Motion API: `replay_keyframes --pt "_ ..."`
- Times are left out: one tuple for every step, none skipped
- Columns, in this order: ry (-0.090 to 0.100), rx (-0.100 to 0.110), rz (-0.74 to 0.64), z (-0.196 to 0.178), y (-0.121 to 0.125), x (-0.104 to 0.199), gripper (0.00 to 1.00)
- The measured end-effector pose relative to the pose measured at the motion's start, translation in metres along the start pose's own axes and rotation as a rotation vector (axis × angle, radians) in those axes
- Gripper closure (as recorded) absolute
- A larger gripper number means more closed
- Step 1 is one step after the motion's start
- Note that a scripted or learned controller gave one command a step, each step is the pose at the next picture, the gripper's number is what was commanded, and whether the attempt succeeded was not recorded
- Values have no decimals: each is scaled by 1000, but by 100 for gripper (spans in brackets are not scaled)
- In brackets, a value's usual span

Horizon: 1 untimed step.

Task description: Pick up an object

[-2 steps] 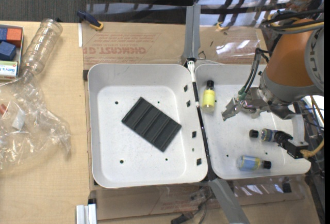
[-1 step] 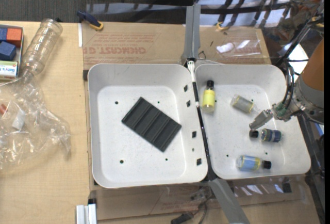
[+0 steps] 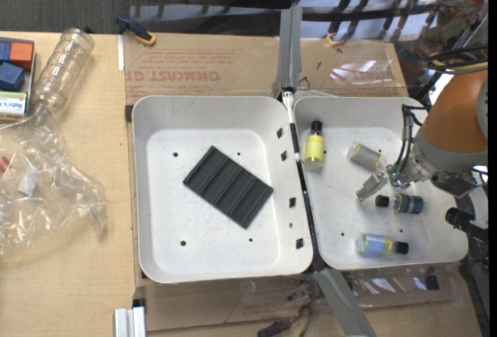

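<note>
Right bin (image 3: 342,254): blue bottle (image 3: 404,205) just beside hand (image 3: 375,185).

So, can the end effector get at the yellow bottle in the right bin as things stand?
Probably yes. The yellow bottle stands apart near the right bin's left wall, with bare floor between it and the end effector. Only that wall beside it might crowd a grasp.

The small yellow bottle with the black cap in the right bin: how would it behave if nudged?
The small yellow bottle with the black cap lies on its side, so it would probably roll. It looks light, likely sliding on the smooth white right bin.
</note>
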State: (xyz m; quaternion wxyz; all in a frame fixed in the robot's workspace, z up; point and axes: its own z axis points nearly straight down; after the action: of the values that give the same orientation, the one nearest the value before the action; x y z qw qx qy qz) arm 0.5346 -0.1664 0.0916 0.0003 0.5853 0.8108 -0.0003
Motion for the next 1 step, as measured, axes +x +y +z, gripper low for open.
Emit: replay_keyframes --pt "1 1 -158 1 -13 0 0"
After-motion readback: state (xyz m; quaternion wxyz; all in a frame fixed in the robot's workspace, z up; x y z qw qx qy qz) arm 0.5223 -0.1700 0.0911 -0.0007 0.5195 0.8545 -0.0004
